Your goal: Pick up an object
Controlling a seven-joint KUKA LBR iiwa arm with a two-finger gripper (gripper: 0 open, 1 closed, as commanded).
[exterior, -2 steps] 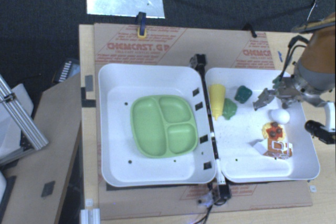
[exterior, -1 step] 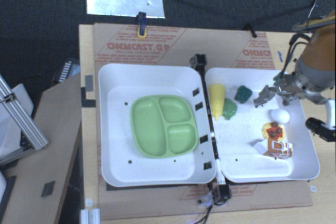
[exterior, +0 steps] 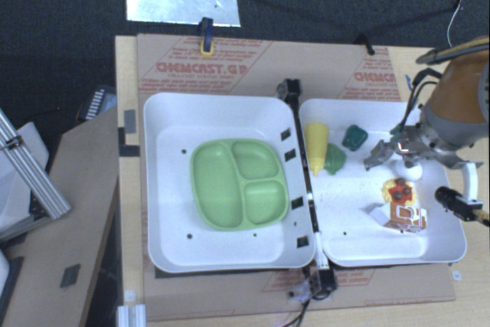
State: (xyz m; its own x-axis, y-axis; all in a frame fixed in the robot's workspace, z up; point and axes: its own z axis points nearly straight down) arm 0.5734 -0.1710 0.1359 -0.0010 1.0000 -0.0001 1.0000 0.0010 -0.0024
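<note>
**Claw poised above the right bin, nothing gripped**

A dark carpeted floor surrounds a cardboard-topped bench (exterior: 253, 61) that carries two shallow white bins side by side. The task names no particular object, so the candidates are the four loose items in the right white bin (exterior: 444, 245). Nearest the claw (exterior: 392, 152), just below it and a little toward the arm's side, lies a crumpled red, orange and white printed packet (exterior: 401, 204). Out on the far side from the arm, level with the claw, sit a small dark teal block (exterior: 354, 137) and a soft green lump (exterior: 334, 158), the lump touching a yellow cone-shaped bottle (exterior: 316, 146) that lies against the bin's inner wall. Well beyond those, in the left white bin (exterior: 164, 115), rests a pale green plastic divided plate (exterior: 239, 184).

The claw looks released: its grey fingers spread apart over bare bin floor with nothing between them. Whether it touches the floor or hangs above it cannot be told.

From here the likeliest failure is clenching on nothing, since the fingers sit between the packet and the teal block rather than over either. The packet is flat and creased, so the fingers could slide over it or pinch a mere corner that slips. Reaching for the green lump risks nudging the bottle it touches.
</note>
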